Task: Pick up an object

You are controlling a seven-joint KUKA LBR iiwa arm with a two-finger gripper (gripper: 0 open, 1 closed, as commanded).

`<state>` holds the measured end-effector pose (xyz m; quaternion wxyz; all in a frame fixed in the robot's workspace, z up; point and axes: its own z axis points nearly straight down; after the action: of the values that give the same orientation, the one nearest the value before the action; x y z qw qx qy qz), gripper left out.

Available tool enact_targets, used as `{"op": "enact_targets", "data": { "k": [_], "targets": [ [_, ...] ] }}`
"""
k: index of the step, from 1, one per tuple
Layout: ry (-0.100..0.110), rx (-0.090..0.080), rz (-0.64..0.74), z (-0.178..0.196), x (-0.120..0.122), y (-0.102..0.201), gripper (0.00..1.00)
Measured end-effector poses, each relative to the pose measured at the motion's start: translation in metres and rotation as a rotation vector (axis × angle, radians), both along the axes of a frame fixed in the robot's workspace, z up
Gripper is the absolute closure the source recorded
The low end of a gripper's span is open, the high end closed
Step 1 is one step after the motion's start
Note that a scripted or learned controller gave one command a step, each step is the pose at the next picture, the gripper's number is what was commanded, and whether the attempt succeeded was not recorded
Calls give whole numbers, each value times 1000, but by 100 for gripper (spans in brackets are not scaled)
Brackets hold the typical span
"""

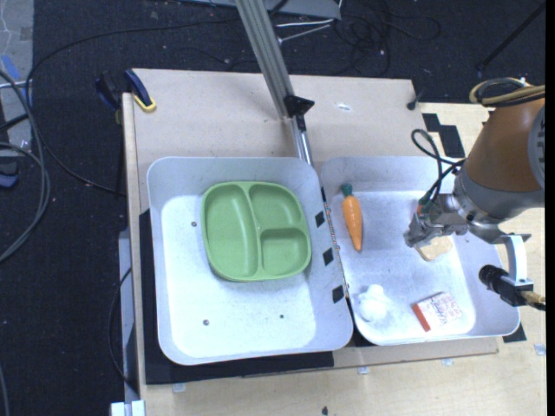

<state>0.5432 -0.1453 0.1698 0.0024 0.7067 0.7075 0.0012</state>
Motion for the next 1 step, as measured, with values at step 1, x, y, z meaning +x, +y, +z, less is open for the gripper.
{"op": "enact_targets", "data": {
  "k": [1],
  "targets": [
    [-1, 0, 2, 62, 6, 3, 100]
  ]
}}
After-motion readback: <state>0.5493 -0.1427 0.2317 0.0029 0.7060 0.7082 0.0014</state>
